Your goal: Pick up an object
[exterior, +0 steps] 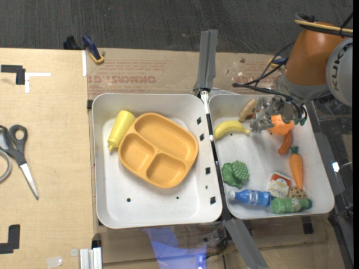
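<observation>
Hovering near right bin's far edge, tool beside banana, finger state unclear, bare floor mid-bin.

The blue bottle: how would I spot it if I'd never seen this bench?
Find the right bin, the crowded one. Along its near edge lies the blue bottle, on its side with a white cap, between the green toy and a green bottle. Nothing else in the bin is blue.

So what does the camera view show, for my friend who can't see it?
The robot's gripper hovers over the right bin, among a banana, carrot, bottles and other toys. The left bin holds a yellow divided plate and a yellow bottle.
</observation>
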You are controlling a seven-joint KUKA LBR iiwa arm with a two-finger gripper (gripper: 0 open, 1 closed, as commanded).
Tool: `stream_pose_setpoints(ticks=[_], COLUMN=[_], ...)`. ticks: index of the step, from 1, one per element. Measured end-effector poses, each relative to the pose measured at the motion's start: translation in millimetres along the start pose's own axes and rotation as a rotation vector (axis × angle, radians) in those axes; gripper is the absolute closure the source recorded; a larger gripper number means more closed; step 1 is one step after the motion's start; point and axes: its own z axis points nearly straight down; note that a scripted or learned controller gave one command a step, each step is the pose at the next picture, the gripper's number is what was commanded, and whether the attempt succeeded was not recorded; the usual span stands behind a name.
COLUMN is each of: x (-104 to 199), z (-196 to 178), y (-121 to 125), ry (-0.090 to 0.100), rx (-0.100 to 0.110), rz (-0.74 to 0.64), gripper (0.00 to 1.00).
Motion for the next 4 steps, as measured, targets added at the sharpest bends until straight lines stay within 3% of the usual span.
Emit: stream_pose_setpoints(ticks=[1, 2, 3, 4], x=[-1, 86, 86, 0], z=[-101, -4, -5, 12], y=[-3, 14, 14, -19], ry=[0.004, 0.009, 0.008, 0.003], rx=[-0.002, -0.002, -0.002, -0.003], rz=[0.036, -0.081, -0.082, -0.357], gripper=[1.0, 1.0, 0.0, 0.0])
